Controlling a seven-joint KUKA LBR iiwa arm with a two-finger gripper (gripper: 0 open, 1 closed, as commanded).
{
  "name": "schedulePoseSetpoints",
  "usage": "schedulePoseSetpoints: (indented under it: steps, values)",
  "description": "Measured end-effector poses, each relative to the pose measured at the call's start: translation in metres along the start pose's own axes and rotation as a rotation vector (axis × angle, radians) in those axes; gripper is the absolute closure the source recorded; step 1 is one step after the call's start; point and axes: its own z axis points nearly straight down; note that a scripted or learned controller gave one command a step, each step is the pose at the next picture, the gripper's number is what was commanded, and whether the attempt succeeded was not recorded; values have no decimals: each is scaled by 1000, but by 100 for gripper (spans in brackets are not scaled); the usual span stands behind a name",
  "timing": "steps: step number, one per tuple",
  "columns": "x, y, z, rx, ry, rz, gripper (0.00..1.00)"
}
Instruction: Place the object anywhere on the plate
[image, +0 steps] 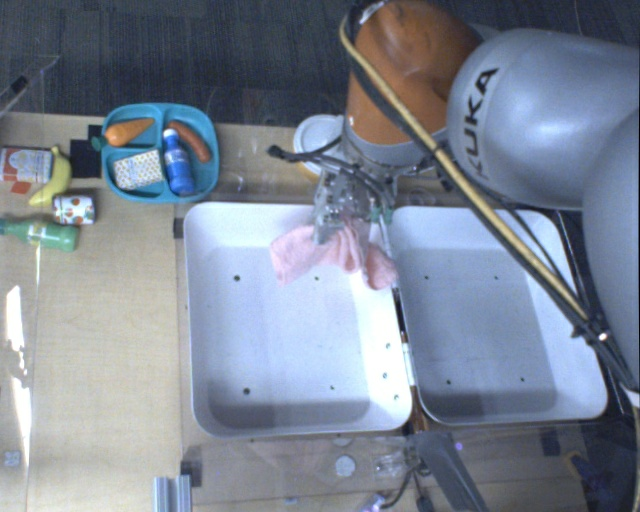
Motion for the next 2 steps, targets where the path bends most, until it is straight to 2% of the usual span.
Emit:
schedulePoseSetpoints:
  steps: [1, 2]
  values:
    - [-1, 52, 5, 0, 0, -1, 100]
    - [-1, 52, 5, -1, -1, -1, 0]
